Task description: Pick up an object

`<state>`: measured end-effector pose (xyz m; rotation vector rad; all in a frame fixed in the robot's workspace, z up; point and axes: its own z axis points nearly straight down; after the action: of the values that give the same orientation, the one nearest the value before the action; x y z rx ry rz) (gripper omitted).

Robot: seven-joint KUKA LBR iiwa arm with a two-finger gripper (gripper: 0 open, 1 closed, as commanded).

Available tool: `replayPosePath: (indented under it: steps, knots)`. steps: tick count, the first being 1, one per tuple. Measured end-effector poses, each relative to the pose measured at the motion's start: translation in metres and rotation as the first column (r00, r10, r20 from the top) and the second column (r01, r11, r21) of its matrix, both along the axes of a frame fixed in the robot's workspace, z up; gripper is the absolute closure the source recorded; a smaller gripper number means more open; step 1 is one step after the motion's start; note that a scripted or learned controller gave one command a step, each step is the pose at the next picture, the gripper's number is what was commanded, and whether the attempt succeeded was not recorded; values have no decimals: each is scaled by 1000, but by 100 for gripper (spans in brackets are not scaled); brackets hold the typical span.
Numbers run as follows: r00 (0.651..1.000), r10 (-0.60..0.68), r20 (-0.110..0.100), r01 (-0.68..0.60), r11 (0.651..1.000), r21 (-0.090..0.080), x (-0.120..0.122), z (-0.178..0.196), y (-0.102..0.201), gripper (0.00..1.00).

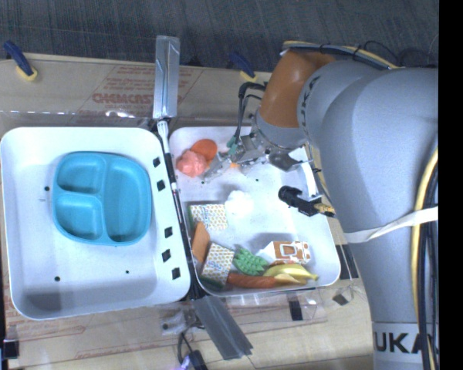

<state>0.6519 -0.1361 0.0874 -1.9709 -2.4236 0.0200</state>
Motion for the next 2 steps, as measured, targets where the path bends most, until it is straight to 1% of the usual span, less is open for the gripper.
replayPosePath:
  steps: [1, 2]
  knots:
    - [962, -273, 11, 273, 962, -14, 1, 6, 32, 0]
    - [988, -152, 18, 152, 988, -2, -65, 4, -15, 0]
